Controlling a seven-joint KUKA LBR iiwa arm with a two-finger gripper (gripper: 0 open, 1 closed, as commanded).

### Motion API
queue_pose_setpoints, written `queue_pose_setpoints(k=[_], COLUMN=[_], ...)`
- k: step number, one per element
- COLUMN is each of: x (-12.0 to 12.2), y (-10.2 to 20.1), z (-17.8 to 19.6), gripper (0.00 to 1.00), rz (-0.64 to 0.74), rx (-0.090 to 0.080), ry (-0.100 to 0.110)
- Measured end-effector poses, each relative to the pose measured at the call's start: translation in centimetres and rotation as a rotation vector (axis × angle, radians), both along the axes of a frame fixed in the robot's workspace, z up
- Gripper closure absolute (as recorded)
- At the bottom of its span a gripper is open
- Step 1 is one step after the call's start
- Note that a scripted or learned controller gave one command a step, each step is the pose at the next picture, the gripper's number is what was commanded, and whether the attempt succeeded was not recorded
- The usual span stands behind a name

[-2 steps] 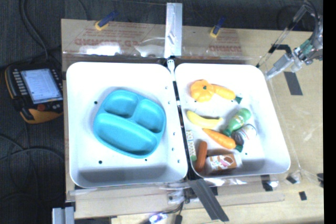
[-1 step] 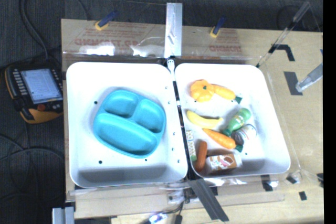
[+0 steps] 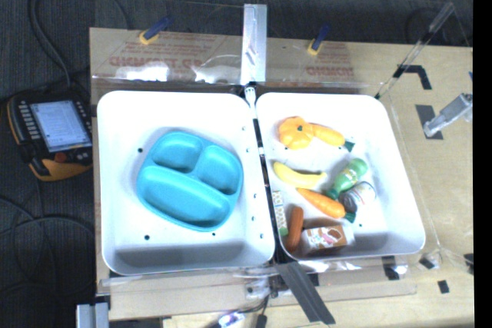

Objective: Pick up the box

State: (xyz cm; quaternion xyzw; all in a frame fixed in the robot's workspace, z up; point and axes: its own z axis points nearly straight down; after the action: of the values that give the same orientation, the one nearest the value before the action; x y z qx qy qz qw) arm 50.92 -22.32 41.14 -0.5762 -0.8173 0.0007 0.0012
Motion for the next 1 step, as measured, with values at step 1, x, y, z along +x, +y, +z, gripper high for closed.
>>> queue_pose_setpoints(k=[1], x=[0.28], y=[0.1], z=[0.75], gripper=[1.0], rz=[0.004], rx=[0.001], ry=[0.002])
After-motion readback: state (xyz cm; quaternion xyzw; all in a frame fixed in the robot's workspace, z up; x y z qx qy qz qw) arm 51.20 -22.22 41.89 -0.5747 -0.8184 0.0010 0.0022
